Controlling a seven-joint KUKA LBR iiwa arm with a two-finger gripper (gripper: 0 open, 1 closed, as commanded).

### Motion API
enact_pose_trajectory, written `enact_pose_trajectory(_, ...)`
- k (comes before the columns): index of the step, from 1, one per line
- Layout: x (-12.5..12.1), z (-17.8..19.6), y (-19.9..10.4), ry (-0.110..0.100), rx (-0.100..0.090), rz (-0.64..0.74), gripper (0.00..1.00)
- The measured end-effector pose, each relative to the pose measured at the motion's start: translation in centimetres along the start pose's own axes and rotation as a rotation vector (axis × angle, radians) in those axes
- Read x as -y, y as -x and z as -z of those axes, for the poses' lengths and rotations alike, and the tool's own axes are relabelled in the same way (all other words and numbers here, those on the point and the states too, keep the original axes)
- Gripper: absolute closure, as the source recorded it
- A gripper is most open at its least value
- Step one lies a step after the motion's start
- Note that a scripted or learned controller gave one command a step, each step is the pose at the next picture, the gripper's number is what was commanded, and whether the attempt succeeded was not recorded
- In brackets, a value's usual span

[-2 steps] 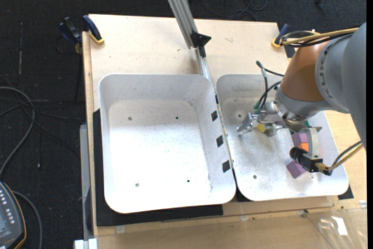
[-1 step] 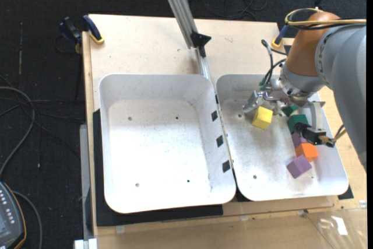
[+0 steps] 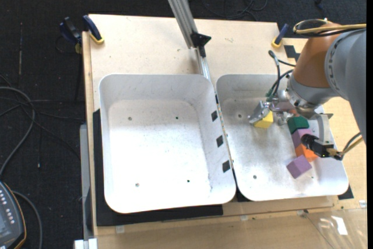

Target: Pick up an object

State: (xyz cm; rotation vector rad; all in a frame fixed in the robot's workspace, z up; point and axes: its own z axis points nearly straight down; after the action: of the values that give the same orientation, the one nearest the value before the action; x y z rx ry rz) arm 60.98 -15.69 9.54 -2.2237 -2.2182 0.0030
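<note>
My gripper (image 3: 265, 112) is low in the right bin (image 3: 245, 181), near its middle. A yellow block (image 3: 264, 121) lies right under the gripper's metal tip and touches it. Just to the right sits a green block (image 3: 299, 123). Below that lie a dark purple block (image 3: 299, 137) and an orange block (image 3: 305, 152), with a lighter purple block (image 3: 299, 167) nearest the front. The grey arm with its orange band (image 3: 312, 55) reaches in from the right.
The left bin (image 3: 116, 96) stands beside the right one, with a ridge between them. A metal pole (image 3: 178, 0) slants up from the back of the bins. Clamps sit at the board's back corners (image 3: 93, 29).
</note>
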Motion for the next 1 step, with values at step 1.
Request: enact_pose_trajectory(1, -0.41, 0.03, 1.21, 0.003, 0.0, 0.001, 0.0)
